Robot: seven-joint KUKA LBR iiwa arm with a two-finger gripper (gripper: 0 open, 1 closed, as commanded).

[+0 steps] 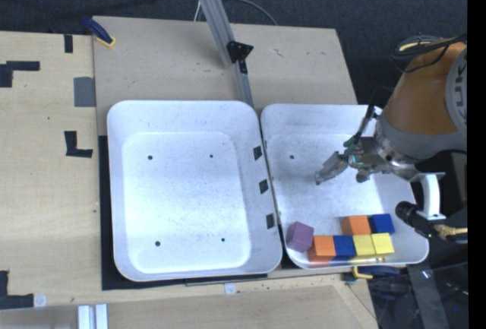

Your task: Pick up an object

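so the arm (425,103) is reaching in from the right edge of the frame, orange band and all, and the hand (343,166) is hanging over the middle of the right bin (304,122). honestly i can't tell how far open it is, the tip is just a grey blur pointing toward the lower left, and nothing is showing between it that i could call a grab.

the blocks are all sitting down in the lower part of that right bin, well below the hand. a purple block (301,235) is lying by itself at the lower left corner of the bin, a bit tilted. just to the right of it a row is running along the bottom rim: orange block (324,246), blue block (344,245), then two yellow blocks (373,245) side by side. behind that row a second orange block (355,226) and a second blue block (382,224) are sitting next to each other, touching the row in front.

the left bin (186,187) is sitting right beside the right one, rims touching, both on the wooden worktop (152,54). a grey metal pole (213,1) is slanting down from the top of the frame to where the bins meet.
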